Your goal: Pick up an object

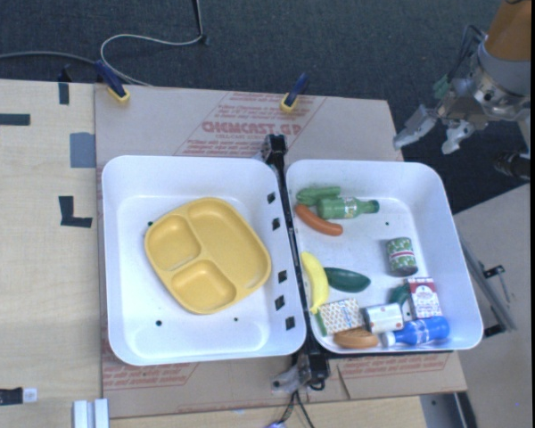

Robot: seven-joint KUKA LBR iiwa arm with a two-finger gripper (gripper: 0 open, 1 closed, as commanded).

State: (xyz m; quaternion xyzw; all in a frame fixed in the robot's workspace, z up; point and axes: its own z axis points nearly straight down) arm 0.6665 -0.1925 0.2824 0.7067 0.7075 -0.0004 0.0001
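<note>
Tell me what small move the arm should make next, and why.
Probably swing the end effector in over the right bin and down toward the small green can. The end effector hangs open outside the bin's upper right corner with nothing between its fingers, and the can stands apart from the other items.

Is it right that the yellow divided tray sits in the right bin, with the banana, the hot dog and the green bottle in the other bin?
Not quite. The camera view shows the yellow divided tray in the left bin, alone. The banana, the hot dog and the green bottle lie in the right bin.
</note>
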